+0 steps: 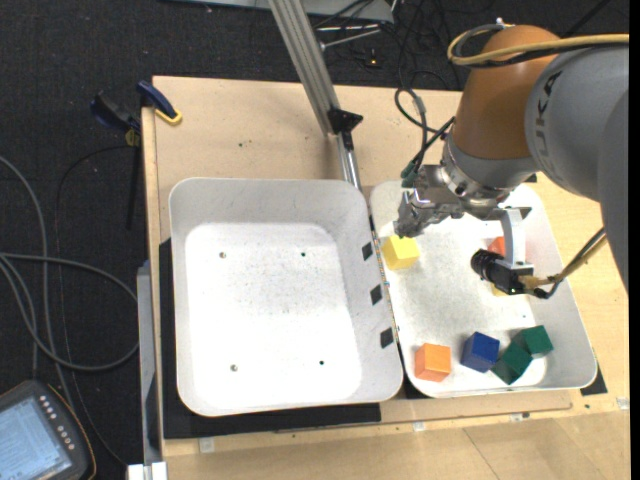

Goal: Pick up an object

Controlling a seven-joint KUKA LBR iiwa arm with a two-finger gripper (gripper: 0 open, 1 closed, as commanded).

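right bin (560, 268): gripper (412, 218) low at its upper-left corner, yellow block (401, 251) just below the tip, touching or nearly; grip state can't tell. orange block (433, 361), blue block (481, 351), 2 green blocks (525, 352) along near edge. small orange piece (496, 245) behind wrist. left bin (200, 268) alongside.

2 white bins (200, 208), 1 yellow block (401, 252), 1 orange (433, 361), 1 blue (480, 351), 2 green (536, 341).

Arm (560, 88) cut off at right edge; red block (497, 245) mostly hidden behind gripper bracket; screen (35, 438) cropped bottom-left.
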